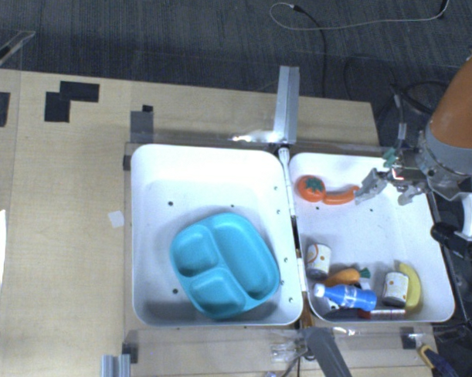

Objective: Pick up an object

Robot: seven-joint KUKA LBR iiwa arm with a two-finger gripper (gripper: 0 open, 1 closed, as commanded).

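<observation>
Camera view: gripper (387, 181) w/ fingers spread, holding nothing, hung over right bin (420, 237) beside orange toy (322, 190). Blue divided plate (224, 264) sat in left bin (154, 220); wood bench (57, 216), dark carpet (149, 26) behind.

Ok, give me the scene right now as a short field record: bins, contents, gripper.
left bin: blue divided plate
right bin: orange toy near the top edge; banana, blue tube and small cans along the bottom edge
gripper: over the right bin's upper part, beside the orange toy's right end
held: nothing seen between the fingers
</observation>
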